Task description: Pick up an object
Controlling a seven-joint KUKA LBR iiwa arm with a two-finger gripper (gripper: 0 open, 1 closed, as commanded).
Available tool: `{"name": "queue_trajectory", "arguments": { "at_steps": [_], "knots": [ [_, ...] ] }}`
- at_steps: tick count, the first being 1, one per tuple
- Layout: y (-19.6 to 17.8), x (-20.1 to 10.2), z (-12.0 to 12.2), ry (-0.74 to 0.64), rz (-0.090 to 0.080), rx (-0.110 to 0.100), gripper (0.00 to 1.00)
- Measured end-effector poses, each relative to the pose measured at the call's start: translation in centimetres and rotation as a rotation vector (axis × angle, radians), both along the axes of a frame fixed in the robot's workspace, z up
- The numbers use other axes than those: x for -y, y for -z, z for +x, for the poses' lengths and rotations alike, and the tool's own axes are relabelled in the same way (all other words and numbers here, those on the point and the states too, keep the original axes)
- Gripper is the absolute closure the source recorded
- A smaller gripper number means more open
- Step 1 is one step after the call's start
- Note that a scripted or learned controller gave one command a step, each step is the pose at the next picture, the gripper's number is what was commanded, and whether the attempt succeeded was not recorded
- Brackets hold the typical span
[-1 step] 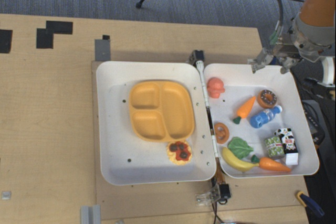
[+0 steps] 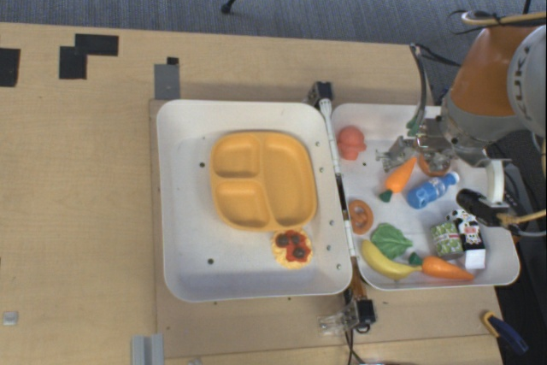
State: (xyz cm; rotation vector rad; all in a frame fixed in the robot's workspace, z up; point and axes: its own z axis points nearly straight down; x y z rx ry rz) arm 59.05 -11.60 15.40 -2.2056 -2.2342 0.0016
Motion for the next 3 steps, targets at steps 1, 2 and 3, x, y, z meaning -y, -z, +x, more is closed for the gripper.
{"name": "queue_trajectory", "arguments": {
  "at_steps": [1,2,3],
  "knots": [
    [6.7,1.9,-0.2,-0.412,-0.003,0.010,0.00],
    [5.6,1.8,0.0,-0.412,-0.006,0.015,1.00],
    [-6.1,-4.3,4.5,-0.612,-0.003,0.010,1.00]
  ]
}}
